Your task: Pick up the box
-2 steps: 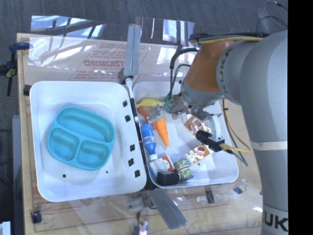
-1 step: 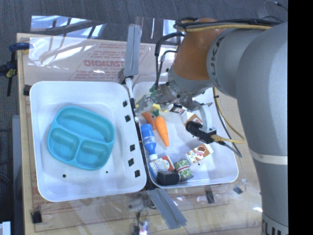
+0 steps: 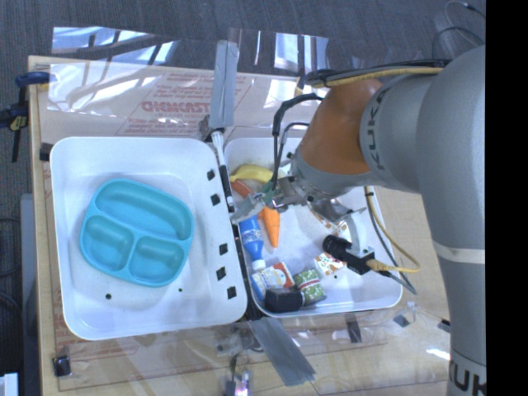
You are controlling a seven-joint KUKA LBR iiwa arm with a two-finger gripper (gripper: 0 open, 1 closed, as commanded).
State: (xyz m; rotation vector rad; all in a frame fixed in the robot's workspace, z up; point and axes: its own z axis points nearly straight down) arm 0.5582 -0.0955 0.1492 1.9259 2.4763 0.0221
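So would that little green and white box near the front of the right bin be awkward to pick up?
The green and white box looks small and light. It lies tilted against a black object, so it may slide or tip when nudged.

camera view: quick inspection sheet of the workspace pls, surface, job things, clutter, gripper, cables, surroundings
surface: two shallow white bins, left bin, right bin, on a bench
job's things: small box lying near the right bin's front edge
clutter: blue divided tray in left bin; carrot, banana, bottle and black object in right bin
grippers: gripper low over the carrot, finger state unclear
cables: black cables looping at the wrist
surroundings: dark carpet
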